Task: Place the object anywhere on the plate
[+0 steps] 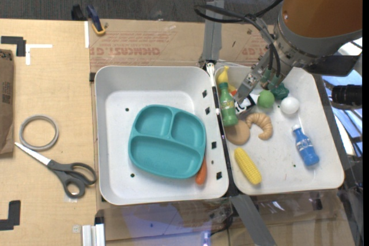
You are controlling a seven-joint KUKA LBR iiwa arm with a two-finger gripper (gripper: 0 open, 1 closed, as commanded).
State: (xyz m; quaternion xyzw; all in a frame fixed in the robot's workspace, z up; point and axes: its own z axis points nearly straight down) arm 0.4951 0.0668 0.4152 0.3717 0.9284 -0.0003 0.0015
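Though near fingers point(249, 84), croissant point(260, 123) apart

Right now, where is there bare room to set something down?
The teal plate has three bare compartments. The left bin has bare floor above the plate. It is crowded near the croissant, green bottle and corn.

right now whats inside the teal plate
The teal plate shows three bare compartments. A carrot lies beside its lower right rim, in the left bin. Anything under the plate is covered.
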